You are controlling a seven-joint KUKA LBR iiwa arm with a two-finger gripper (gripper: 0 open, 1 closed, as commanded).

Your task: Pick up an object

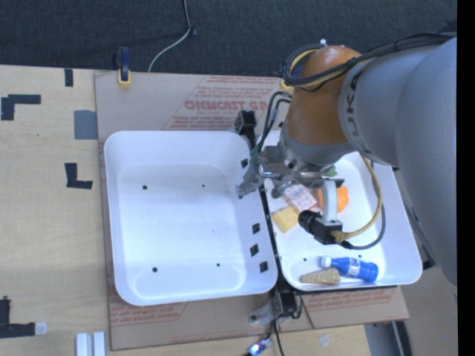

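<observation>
Reaching in from the right, the arm [386, 117] bends down over the right bin [393, 228], its orange band [319, 99] sitting just above the wrist and the grey bulk of the upper link covering the bin's far right side. The gripper [286, 180] hangs low over the inner left part of that bin, close to the wall shared with the left bin [178, 213]; the wrist hardware hides its tips, so how wide it stands and whether anything is in it cannot be told. Just below it lie a pink-and-white packet [298, 196] and a pale yellow block [284, 219], the two nearly touching. An orange object [341, 196] shows just right of the packet, partly behind a white cylinder [329, 199] on the wrist. A black cable fitting [318, 227] with a yellow-brown hose curves beneath the wrist. Near the front wall of the right bin rest a blue bottle with a white cap [350, 267] and, just beside it, a tan cone-shaped piece [320, 276]. Both bins sit on a brown cardboard sheet [171, 102] laid on the wooden bench [44, 221].
</observation>
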